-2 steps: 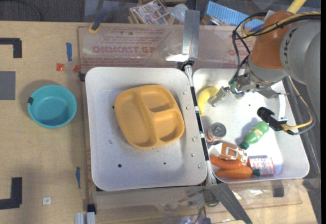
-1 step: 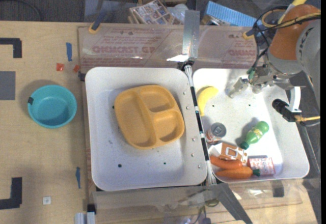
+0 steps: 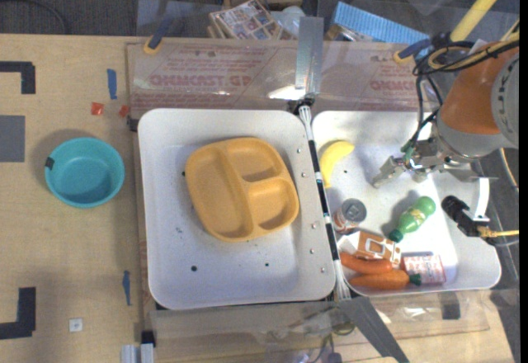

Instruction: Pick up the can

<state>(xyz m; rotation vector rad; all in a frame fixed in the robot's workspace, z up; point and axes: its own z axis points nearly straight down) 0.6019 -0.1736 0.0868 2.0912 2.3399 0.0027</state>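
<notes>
The can (image 3: 352,211) shows as a small grey round top with a red side, standing in the right bin (image 3: 487,271) close to the divider between the bins. My gripper (image 3: 394,169) hangs over the middle of that right bin, up and to the right of the can and apart from it. Nothing is visibly held in it. The grey arm with its orange band (image 3: 474,101) comes in from the right above it.
A yellow banana (image 3: 334,160) lies left of the gripper. A green bottle (image 3: 412,219), carrots (image 3: 375,275), a small orange box (image 3: 376,248) and a red-white packet (image 3: 426,267) crowd the bin's front. A yellow divided plate (image 3: 241,186) fills the left bin. A teal bowl (image 3: 84,172) sits on the bench.
</notes>
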